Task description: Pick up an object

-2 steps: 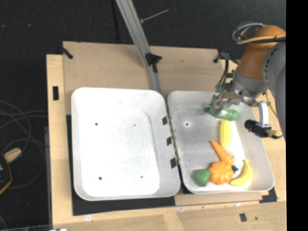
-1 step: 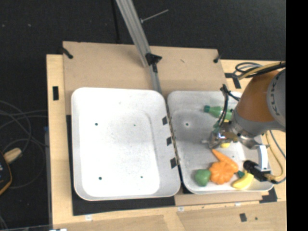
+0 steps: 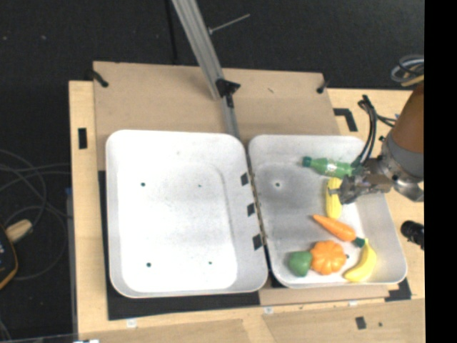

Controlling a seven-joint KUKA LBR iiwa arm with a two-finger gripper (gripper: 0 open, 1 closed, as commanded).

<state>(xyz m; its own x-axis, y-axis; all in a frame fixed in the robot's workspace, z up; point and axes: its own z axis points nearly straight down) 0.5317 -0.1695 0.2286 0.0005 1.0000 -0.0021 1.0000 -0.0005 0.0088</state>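
Your arm enters from the right edge of the frame, its orange band at the upper right. The gripper (image 3: 350, 190) sits low over the right bin (image 3: 285, 164), at that bin's upper right part. It is dark and blurred against the bin, so you cannot tell how wide it stands or whether it has hold of anything.

Contents of the right bin, all toward its right and lower side:
- green bottle (image 3: 328, 166), lying on its side just above the gripper, close to it or touching; contact not resolvable.
- corn cob (image 3: 333, 202), yellow, just below and left of the gripper, its upper end beside the gripper.
- carrot (image 3: 334, 226), lying at a slant just below the corn cob.
- small pumpkin (image 3: 328, 257), orange, near the lower edge.
- green pepper (image 3: 300, 263), touching the pumpkin's left side.
- banana (image 3: 362, 262), curved, right of the pumpkin at the lower right corner.

The left bin (image 3: 178, 213) lies beside it on the counter (image 3: 178, 91), the two bins touching at centre frame.
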